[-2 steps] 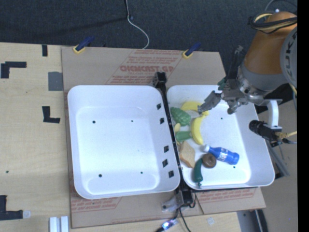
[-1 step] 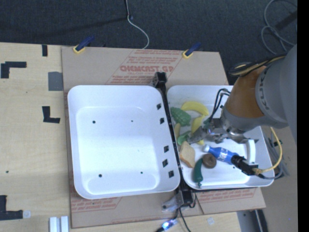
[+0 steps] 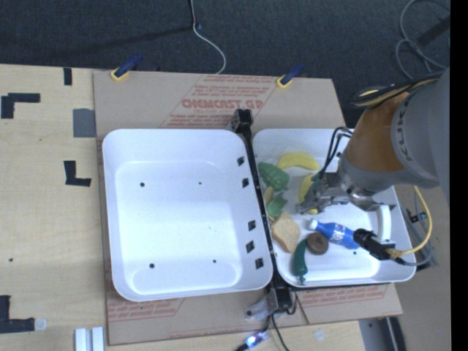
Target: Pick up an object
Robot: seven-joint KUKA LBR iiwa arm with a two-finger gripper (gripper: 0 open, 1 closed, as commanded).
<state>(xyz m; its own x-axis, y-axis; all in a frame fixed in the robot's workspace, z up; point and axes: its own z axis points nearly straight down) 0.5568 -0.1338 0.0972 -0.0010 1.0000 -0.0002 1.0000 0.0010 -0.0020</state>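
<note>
A light wood bench [image 3: 36, 218] with black markings occupies the left, dark carpet [image 3: 110, 13] beyond it. A cardboard sheet [image 3: 212, 101] underlies the left bin [image 3: 175, 145], then the right bin [image 3: 365, 273]. The right bin contains green pieces [image 3: 274, 175], a tan piece [image 3: 287, 232], a yellow banana [image 3: 298, 160], a brown object [image 3: 317, 244] and a blue bottle [image 3: 338, 234]. The gripper [image 3: 316, 199] sits low beside the yellow items; finger opening and any hold cannot be told.

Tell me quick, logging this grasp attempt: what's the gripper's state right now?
Gripper: low in the right bin among the toy food, beside the yellow banana; open or shut cannot be told.
</note>
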